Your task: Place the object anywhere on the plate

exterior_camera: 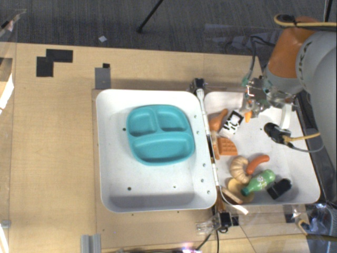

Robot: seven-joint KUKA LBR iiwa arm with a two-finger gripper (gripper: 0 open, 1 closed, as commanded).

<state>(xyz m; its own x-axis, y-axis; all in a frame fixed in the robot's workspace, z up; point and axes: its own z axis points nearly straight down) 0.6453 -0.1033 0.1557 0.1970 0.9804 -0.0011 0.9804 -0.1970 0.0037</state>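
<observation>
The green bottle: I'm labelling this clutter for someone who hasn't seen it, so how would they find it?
Look in the right bin, at the heap near its front edge. The green bottle lies on its side between a tan croissant and a black block, below an orange sausage. It is the only green thing there.

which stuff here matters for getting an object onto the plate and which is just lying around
For the job:
teal plate in the left bin
gripper
toy foods in the right bin, e.g. sausage, green bottle

Lying about:
black tape patches on the bench
</observation>
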